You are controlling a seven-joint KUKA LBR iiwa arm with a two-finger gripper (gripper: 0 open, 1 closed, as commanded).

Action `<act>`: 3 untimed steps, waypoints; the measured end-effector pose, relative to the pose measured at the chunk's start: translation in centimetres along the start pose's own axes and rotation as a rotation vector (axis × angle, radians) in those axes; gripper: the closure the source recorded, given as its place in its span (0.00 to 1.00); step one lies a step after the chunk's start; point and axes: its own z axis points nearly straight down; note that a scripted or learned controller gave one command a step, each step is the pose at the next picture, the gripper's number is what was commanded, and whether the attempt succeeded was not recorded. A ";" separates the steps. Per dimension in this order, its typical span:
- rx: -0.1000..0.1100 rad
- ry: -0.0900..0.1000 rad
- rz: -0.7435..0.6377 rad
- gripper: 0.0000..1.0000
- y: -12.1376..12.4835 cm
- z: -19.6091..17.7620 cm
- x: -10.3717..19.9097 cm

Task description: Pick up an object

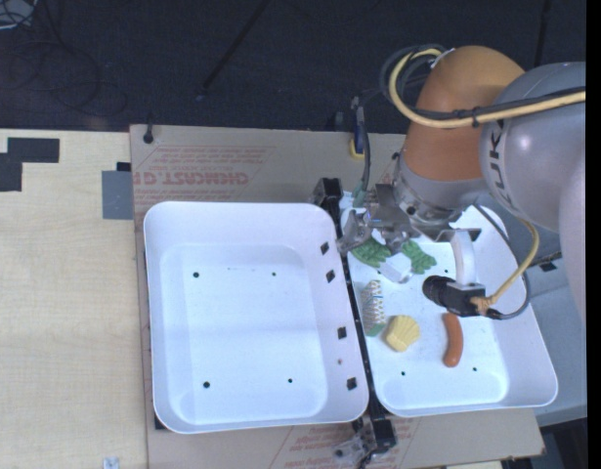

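One arm: we see the arm (515, 135) reach in from the right, its grey body and orange band bent down over the far part of the right bin (535, 384).
Gripper: the gripper (370, 225) sits low near that bin's far-left corner, just over the green leafy pieces (371, 253); we cannot tell whether it is open or closed.
Bins: two, the left bin (153, 262) touching the right bin.
Green leafy pieces: two patches by our count, close together.
Yellow piece: one yellow piece (402, 334), mid-bin.
Sausage: one sausage (452, 340), near the yellow piece, apart from it.
Ridged pale piece: one ridged pale piece (374, 306), beside the dividing wall.
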 end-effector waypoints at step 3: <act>0.009 0.000 0.002 1.00 -1.2 1.3 1.0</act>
